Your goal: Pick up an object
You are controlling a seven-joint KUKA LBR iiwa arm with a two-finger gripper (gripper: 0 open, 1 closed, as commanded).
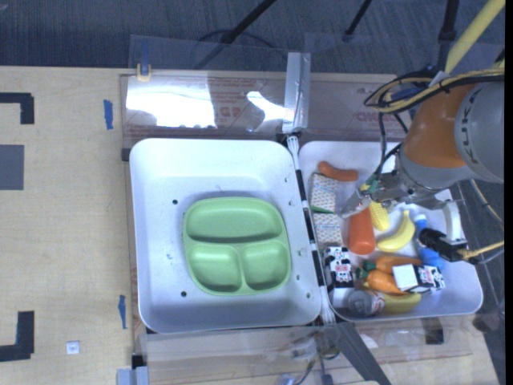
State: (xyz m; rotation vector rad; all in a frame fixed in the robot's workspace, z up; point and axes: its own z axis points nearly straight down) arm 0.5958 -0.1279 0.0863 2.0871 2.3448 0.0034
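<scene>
The right bin [469, 295] holds a heap of toy items. Among them are an orange sausage [337, 171], a patterned flat pad [323, 208], an orange cylinder [361, 233], a yellow banana [399, 233], a carrot [383, 265] and a black-and-white cube [339, 265]. My gripper [371, 201] hangs low over the middle of this bin, right above the top of the orange cylinder and next to the banana. The wrist hides what lies directly under it. I see nothing lifted clear of the heap.
The left bin [152, 175] carries a green divided tray [236, 243]. A second banana [403, 300], a grey round item [361, 301] and a blue piece [430, 256] lie near the right bin's front. Cables trail at the right. A clear panel stands behind the bins.
</scene>
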